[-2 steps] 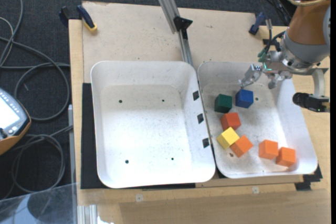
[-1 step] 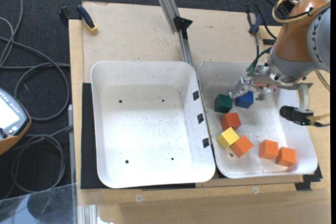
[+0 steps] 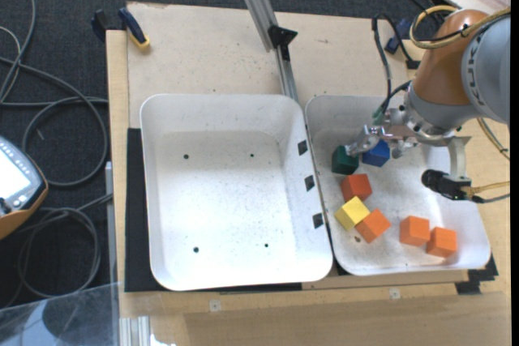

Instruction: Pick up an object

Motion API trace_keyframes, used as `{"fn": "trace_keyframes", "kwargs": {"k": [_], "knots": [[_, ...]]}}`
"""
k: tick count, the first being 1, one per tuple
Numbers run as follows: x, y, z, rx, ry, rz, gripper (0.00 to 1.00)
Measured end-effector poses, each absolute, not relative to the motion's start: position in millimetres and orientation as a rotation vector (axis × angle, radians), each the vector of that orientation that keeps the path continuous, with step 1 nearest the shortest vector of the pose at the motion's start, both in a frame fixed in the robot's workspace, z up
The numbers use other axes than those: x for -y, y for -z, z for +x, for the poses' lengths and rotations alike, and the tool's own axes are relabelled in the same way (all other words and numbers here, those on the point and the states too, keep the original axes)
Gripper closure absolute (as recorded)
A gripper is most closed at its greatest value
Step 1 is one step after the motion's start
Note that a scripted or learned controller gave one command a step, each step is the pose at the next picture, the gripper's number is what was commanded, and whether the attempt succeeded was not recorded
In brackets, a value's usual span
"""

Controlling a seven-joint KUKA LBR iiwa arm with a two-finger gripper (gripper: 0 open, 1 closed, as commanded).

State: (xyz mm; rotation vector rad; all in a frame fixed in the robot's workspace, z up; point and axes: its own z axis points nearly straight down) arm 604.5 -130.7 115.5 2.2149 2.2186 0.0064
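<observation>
Blocks crowd the right bin (image 3: 478, 251): two orange cubes (image 3: 428, 236) nearest, then a yellow block (image 3: 353, 212) touching orange ones, a green block (image 3: 344, 162) beyond. Farther back, the gripper (image 3: 375, 143) hangs low, a blue block (image 3: 376, 154) clamped between its fingers.

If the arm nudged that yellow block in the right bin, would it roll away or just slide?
Probably slide: the yellow block looks like a flat-faced cube, so rolling seems unlikely. It looks rigid and small, likely light. It appears to touch an orange block, so a push from the left would probably shove that one too.
</observation>
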Motion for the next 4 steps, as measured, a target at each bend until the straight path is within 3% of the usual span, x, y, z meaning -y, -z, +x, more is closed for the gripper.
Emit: {"fn": "trace_keyframes", "kwargs": {"k": [1,2,4], "knots": [[129.5,-120.6,605.0,-2.222,-0.005,2.219,1.0],[127.1,-173.2,617.2,-2.223,-0.001,2.217,1.0],[126.5,-261.5,613.9,-2.223,0.001,2.219,1.0]]}}
